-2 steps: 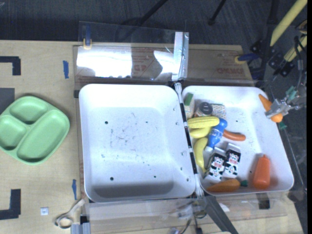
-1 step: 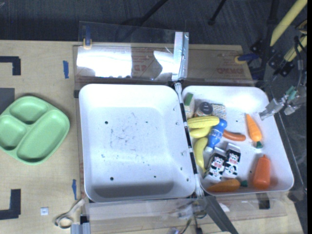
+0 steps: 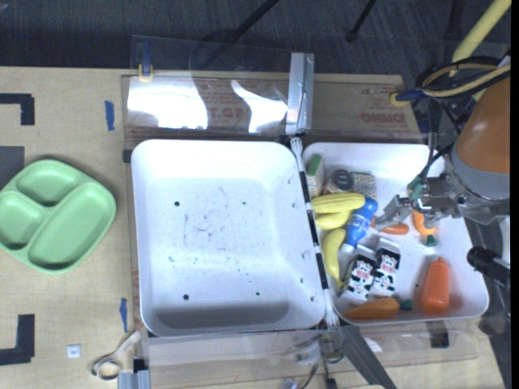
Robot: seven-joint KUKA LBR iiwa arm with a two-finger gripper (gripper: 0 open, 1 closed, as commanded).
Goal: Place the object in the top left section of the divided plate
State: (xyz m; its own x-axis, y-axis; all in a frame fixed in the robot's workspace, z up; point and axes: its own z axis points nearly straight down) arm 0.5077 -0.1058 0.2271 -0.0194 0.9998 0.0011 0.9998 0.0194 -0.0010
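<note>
The arm reaches in from the right, its gripper (image 3: 409,203) low over the right bin (image 3: 474,298), among the toys. I cannot tell how the gripper stands or whether it has anything. Below it lie a banana (image 3: 336,204), a blue bottle (image 3: 359,222), two carrots (image 3: 435,285) and a small cow (image 3: 373,270). The green divided plate (image 3: 55,215) sits far left on the bench, well apart from both bins.

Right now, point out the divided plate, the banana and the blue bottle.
divided plate (image 3: 77,217): camera view, floor of its large section.
banana (image 3: 336,203): camera view, middle of the upper yellow fruit.
blue bottle (image 3: 358,224): camera view, middle of its body.
</note>
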